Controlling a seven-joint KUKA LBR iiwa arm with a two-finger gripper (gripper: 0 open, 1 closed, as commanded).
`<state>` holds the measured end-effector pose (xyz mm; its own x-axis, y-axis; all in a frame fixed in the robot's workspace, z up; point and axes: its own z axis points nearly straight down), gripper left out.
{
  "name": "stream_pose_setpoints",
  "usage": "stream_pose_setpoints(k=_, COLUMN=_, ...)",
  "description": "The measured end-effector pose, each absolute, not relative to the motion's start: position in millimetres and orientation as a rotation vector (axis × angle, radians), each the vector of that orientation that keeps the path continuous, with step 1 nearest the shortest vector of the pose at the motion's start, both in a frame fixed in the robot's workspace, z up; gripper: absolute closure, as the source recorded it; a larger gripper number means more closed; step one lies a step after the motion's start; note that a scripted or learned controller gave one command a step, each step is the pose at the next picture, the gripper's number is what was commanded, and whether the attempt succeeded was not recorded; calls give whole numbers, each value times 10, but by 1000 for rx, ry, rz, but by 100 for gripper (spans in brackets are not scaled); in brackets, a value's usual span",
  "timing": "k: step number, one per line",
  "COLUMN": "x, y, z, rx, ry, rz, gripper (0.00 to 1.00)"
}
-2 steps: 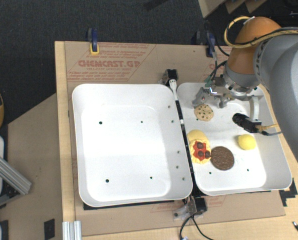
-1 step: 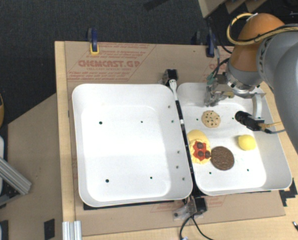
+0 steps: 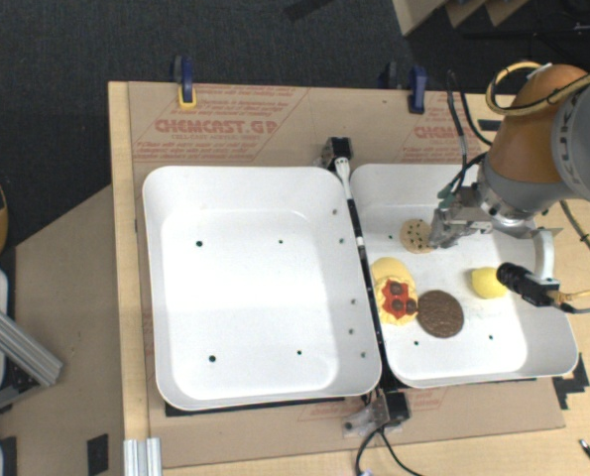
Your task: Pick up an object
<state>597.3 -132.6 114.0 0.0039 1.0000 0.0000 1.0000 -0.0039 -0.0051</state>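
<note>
Where the arm comes in from the right, much of it is cut off by the frame edge, so only part can be read.

Arm: grey wrist and orange band sit above the right bin, covering that bin's far right corner.

Gripper: the gripper hangs low over the right bin; its metal tip is small and dark against the white, and I cannot tell how far apart its parts stand or whether anything is between them.

Cookie: a pale speckled cookie lies just left of the gripper, so close that touching or apart cannot be judged.

Lemon: a yellow lemon lies in front of the gripper and to its right; a black part of the arm's fitting overlaps its right side.

Brown disc: a dark brown disc lies well in front of the gripper, nearer the camera; its surface detail is too fine to name.

Yellow item: a yellow piece with red marks lies in front and left of the gripper, against the bin's left wall; what it depicts is unclear.

Right bin: the right bin holds all four things.

Left bin: the left bin lies far left of the gripper.

Table: the table carries both bins; printed lettering shows behind them, partly covered by the bins.
</note>
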Motion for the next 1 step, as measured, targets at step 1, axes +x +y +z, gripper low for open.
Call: stream_pose_setpoints(k=1, x=6208, y=-1175, z=3344, rx=-2231, ry=-2238, rz=-20, gripper=100)
